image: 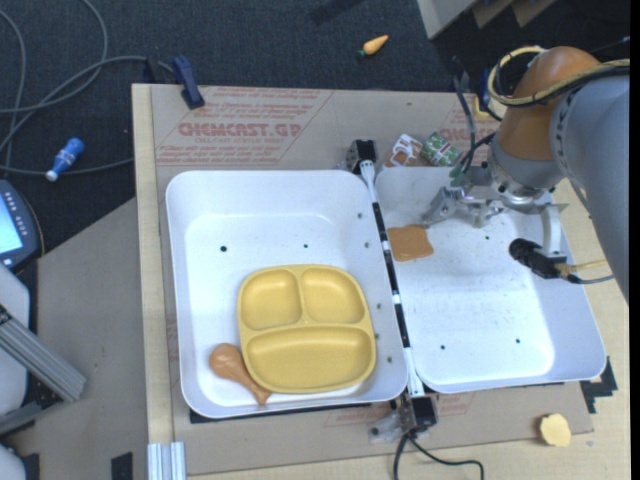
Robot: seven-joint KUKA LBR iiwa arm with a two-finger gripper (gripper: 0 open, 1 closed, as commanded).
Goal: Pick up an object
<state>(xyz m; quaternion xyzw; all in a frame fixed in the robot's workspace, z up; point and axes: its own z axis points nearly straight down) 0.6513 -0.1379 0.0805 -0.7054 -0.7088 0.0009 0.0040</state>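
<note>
Lowest in the view, you have a small yellow lump lying on the bench outside the bins, well below the gripper and out of easy reach.

Your gripper hangs over the upper part of the right bin, its thin metal fingers pointing toward the divider between the bins; I can't tell from this angle how far apart they stand, and nothing shows between them.

Your likeliest object is the flat brown piece, just below and to the left of the gripper, lying in the right bin against its left wall. It looks thin, light and probably soft, like a toy slice of food. Lying flat, it offers little height to pinch, so I'd judge you need to come straight down and close across its narrow width, away from the wall, or it may slide.

Farther left, in the left bin, sits a yellow divided plate with three compartments, none holding anything. It looks stiff, light plastic, smooth and broad; only its rim would give a hold. A tan drumstick-shaped toy lies touching the plate's lower-left edge; it seems light and rounded, best taken across its narrow handle.

Some crumpled wrappers lie on the bench above the gripper.
</note>
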